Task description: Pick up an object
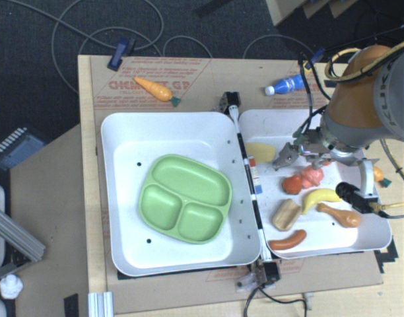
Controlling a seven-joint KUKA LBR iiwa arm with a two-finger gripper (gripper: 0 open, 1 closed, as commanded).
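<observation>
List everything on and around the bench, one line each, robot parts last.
plate: 1, green, three compartments, in left bin
left bin: 1, white
right bin: 1, white
tomato: 1, red, right bin
banana: 1, yellow, right bin
bread roll: 1, tan, right bin
sausage: 1, orange-red, right bin's near edge
carrot: 1, orange, bench behind left bin
bottle: 1, blue and white, behind right bin
arm: 1, grey and orange, over right bin
gripper: 1, above tomato

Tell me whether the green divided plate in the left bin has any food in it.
Empty. The green plate lies flat in the left bin, and all three compartments show bare green.
</observation>
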